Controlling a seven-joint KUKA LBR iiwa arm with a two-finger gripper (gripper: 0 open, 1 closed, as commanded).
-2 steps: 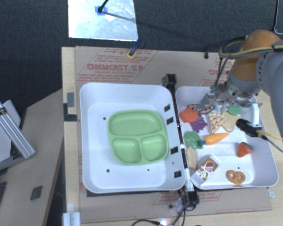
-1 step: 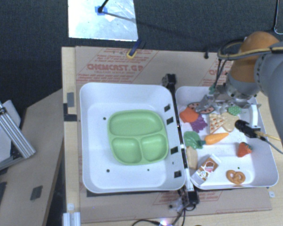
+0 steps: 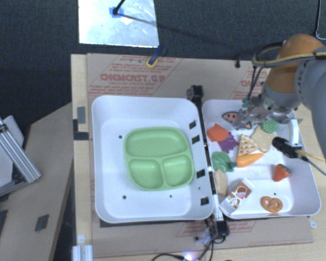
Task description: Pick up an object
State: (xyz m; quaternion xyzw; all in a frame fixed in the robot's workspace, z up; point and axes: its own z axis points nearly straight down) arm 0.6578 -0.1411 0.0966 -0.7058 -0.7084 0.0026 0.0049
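My gripper (image 3: 249, 118) hangs low over the far end of the right bin (image 3: 309, 194), with the arm coming in from the right. Just left of it lies a small pizza slice (image 3: 230, 116), and to its right a green round piece (image 3: 270, 126). In front of it are a slice of toast (image 3: 264, 140), a sandwich wedge (image 3: 248, 145) and an orange carrot (image 3: 250, 159). An orange-red piece (image 3: 217, 132) and purple grapes (image 3: 227, 143) sit nearer the bin's left wall. I see nothing held by the gripper.
The left bin (image 3: 106, 145) holds a green divided plate (image 3: 156, 157). Nearer the front of the right bin lie a green leafy piece (image 3: 223, 161), a red strawberry (image 3: 281, 172), a pretzel (image 3: 271, 204), a small carton (image 3: 238, 194) and a beige piece (image 3: 221, 182).
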